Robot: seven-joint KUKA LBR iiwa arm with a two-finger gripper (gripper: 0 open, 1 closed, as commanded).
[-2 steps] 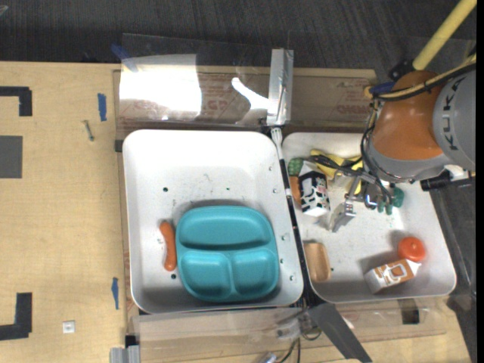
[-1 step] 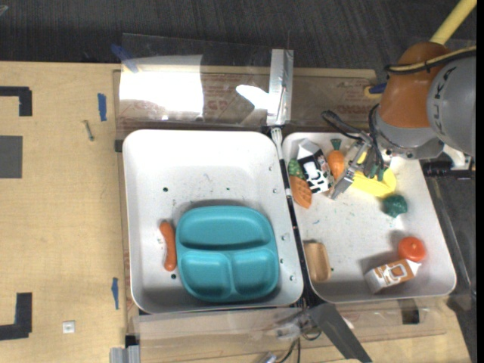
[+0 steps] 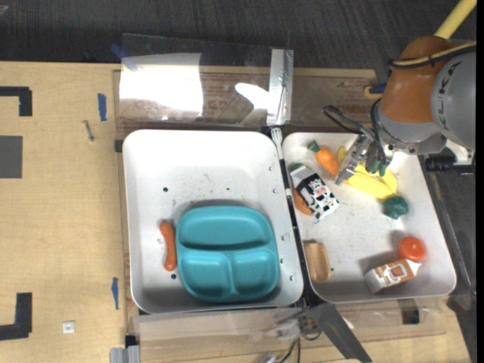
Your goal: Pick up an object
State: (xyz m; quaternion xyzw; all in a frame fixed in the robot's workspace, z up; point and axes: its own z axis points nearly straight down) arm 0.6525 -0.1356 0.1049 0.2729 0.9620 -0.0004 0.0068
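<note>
A robotics laboratory or test cell is indicated. An industrial arm [image 3: 423, 89], grey with an orange band, is mounted at a plywood table [image 3: 53, 203] marked with black tape corners and blue tape tabs. Two shallow white bins [image 3: 144, 157] are set side by side, the nearer one directly beneath the jaws, the other beyond it. A clear plastic sheet [image 3: 197, 89] is fixed behind the bins with silver tape. Toy foodstuffs and a teal divided tray [image 3: 225, 252] are laid out as test objects. Dark carpet [image 3: 227, 6] is seen beyond the table.
</note>
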